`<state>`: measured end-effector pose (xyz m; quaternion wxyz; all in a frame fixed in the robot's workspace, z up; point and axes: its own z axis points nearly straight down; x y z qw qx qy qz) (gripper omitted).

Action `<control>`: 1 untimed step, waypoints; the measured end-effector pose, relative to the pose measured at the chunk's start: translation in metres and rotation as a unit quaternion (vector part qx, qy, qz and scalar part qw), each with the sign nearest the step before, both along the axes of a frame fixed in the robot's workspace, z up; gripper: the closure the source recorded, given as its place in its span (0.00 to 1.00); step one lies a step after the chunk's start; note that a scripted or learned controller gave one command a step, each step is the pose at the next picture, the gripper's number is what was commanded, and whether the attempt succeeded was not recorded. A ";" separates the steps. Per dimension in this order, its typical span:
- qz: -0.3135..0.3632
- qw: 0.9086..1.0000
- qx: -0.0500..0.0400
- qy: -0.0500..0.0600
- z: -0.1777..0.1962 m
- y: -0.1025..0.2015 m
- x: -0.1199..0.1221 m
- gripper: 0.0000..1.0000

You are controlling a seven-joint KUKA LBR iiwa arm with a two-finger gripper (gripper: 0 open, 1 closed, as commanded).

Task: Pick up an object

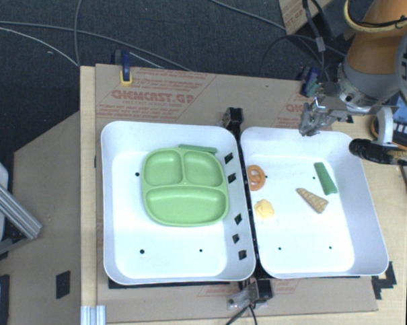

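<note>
My gripper [310, 127] hangs over the far rim of the right bin [361, 259], near its back left corner, with nothing visibly in it. Inside that bin lie a green stick [325, 178], a tan cone [313, 199], a small yellow lump [264, 209] and an orange pretzel-shaped ring [255, 177]. The green stick is the closest of these to the gripper, a short way nearer the camera and to the right. The left bin [118, 256] holds a green divided plate [185, 188] with a flat green strip [197, 149] just behind it.
A black divider with clips [237, 193] runs between the two bins. Both bins rest on a cardboard sheet [153, 92] with a blue-and-yellow clamp [126, 66] at its far left. Cables [74, 31] trail over the dark floor behind.
</note>
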<state>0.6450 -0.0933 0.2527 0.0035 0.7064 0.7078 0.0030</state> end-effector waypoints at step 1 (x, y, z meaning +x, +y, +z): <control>0.000 1.000 0.000 0.001 0.043 0.000 0.001 1.00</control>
